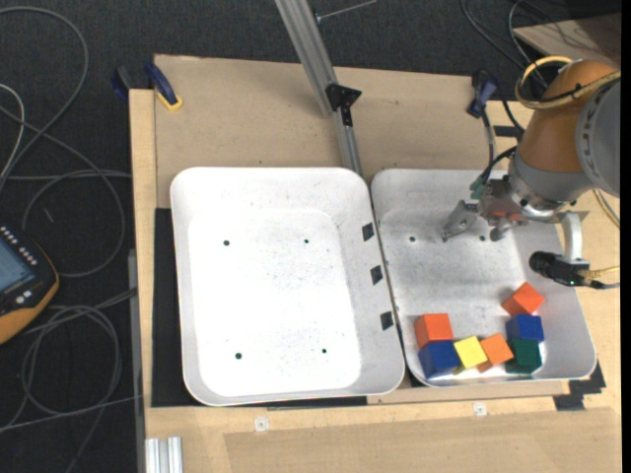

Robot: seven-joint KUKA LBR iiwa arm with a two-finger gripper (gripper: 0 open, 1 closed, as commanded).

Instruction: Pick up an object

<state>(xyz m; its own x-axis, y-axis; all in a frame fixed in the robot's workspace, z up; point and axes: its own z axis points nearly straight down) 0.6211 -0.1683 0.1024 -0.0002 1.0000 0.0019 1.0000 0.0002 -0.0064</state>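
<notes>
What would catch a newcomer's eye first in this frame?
The cluster of orange, yellow, blue and green cubes stands out, packed into the near corner of the right white bin. Above it, the grey arm's two-finger gripper hovers over that bin's far half, apart from the cubes.

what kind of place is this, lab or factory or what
Most likely a robotics lab test bench: a robot arm over two white bins, coloured toy blocks as practice objects, loose cables on dark carpet, and a handheld control pendant.
</notes>
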